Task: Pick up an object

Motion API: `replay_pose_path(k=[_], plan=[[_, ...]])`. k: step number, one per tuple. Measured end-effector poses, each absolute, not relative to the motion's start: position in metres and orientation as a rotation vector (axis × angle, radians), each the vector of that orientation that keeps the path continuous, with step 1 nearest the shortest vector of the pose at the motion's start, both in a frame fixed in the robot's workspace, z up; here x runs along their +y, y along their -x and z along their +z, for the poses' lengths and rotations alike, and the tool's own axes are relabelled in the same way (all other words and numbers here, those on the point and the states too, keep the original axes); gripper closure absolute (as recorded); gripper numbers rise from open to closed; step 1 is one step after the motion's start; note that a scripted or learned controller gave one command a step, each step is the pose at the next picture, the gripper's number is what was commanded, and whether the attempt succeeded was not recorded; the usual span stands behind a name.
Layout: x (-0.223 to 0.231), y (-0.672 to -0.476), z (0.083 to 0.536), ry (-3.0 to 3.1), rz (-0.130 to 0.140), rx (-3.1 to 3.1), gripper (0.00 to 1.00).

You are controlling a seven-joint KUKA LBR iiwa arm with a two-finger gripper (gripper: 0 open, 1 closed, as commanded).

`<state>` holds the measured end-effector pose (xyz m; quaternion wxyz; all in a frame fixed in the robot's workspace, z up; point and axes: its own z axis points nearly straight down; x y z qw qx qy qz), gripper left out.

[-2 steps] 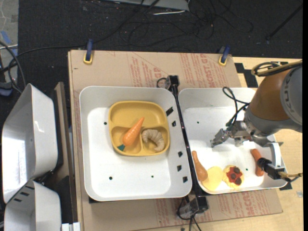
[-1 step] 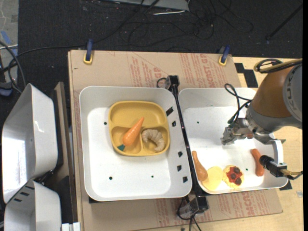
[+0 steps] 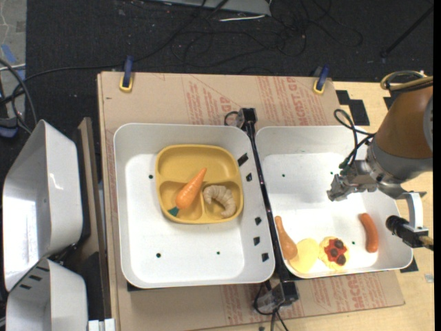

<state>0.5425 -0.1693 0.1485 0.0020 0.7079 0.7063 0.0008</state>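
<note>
Grey metal end effector (image 3: pixel 339 188) | grip state: cannot tell | above right bin (image 3: pixel 303 167) | glossy sausage (image 3: pixel 371 232) nearby

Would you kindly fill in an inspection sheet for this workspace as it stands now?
Surface: brown board bearing left bin and right bin.
Job's things: yellow divided plate in left bin, holding carrot and shrimp; in right bin, drumstick, sausage, and a yellow piece with red topping.
Clutter: nothing seen.
Grippers: claw over right bin, nothing visibly between its fingers.
Cables: black cables on dark floor behind the board.
Surroundings: white containers at left, clamps on the board's far edge.
</note>
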Motion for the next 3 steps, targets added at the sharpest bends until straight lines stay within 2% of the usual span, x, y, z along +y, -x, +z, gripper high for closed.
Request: replay_pose_path(k=[1,2,3], plan=[[-0.179,-0.542,0.206,-2.219,0.004,2.215,1.0],[-0.18,-0.542,0.216,-2.219,0.001,2.221,1.0],[-0.133,-0.542,0.225,-2.215,0.001,2.229,1.0]])
